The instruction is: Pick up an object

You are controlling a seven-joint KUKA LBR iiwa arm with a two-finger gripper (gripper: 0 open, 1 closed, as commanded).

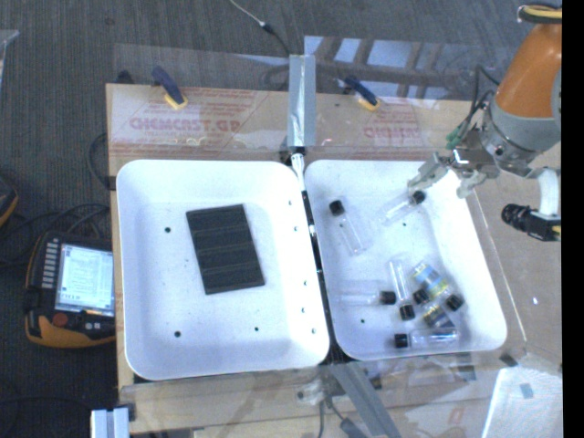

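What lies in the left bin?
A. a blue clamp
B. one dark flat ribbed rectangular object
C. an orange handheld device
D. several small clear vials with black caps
B: the dark ribbed rectangle lies alone on the left bin's floor; the vials are in the right bin.

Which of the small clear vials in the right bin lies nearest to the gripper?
The vial at the bin's upper right, just below the gripper. The others lie lower.
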